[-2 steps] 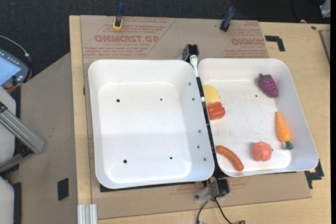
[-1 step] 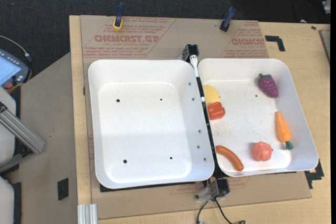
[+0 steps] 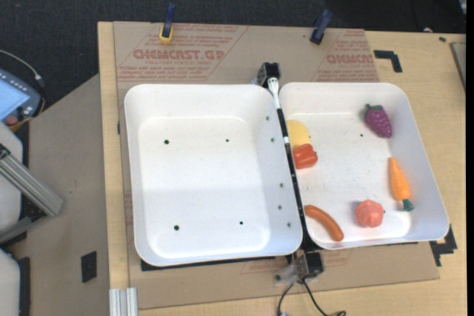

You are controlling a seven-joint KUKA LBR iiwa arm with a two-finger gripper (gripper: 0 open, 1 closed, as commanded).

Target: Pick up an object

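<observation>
Tool: open or closed, cannot tell.

Right bin (image 3: 342, 175) holds all objects. Nearest edge: orange-red sausage (image 3: 324, 223) at near-left corner, pinkish-red round fruit (image 3: 369, 213) just right of it, apart. Carrot (image 3: 399, 182) farther back along right wall, lengthwise. Red pepper piece (image 3: 304, 156) by left wall, touching yellow item (image 3: 297, 133) behind it. Purple grapes (image 3: 378, 120) near far-right corner. Left bin (image 3: 200, 174) alongside, rims touching. Both on cardboard-covered desk (image 3: 222, 44); two blue clamps (image 3: 168, 22) at far edge.
</observation>
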